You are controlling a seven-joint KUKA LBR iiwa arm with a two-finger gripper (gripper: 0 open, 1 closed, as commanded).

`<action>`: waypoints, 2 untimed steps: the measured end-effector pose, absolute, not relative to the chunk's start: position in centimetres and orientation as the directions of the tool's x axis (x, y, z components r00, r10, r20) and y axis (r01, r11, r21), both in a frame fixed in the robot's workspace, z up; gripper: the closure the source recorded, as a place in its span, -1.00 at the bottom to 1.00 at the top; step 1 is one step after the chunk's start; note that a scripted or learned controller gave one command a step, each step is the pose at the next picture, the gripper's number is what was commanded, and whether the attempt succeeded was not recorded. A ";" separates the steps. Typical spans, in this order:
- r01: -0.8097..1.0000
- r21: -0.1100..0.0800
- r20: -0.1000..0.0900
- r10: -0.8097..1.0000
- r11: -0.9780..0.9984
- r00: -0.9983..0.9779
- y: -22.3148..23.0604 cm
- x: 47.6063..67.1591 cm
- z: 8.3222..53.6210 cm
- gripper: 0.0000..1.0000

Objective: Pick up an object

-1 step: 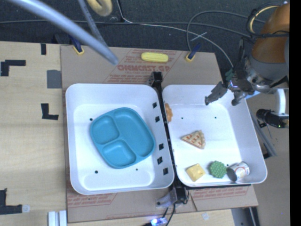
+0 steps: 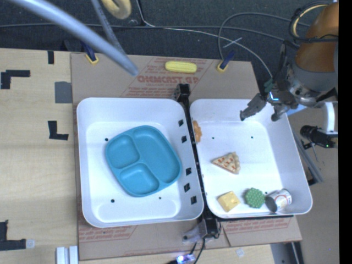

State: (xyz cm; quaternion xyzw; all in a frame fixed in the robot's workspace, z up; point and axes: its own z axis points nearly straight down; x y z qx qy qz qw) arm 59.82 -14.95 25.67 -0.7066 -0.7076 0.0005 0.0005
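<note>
The right bin (image 2: 286,142) holds a pizza slice (image 2: 227,162) near its middle. Along its front edge lie a yellow cheese block (image 2: 228,201), a green broccoli-like piece (image 2: 254,197) and a small silver can (image 2: 279,200). A small orange item (image 2: 196,131) rests against the bin's left wall. My gripper (image 2: 264,110) hangs above the bin's back right corner, fingers spread apart, one finger (image 2: 250,108) to the left and the other (image 2: 279,112) to the right, nothing between them.
A blue divided plate (image 2: 143,159) lies in the left bin (image 2: 88,147). A yellow banana-shaped toy (image 2: 180,66) lies on the cardboard behind the bins. Cables loop above the right bin. A grey pole (image 2: 71,16) crosses the upper left.
</note>
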 end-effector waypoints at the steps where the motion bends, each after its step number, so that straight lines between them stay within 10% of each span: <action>1: 1.000 -0.007 0.000 1.000 0.001 -0.001 -14.1 59.1 19.8 -1.00; 2: 1.000 -0.006 -0.001 1.000 0.001 -0.001 -14.2 59.4 15.4 -1.00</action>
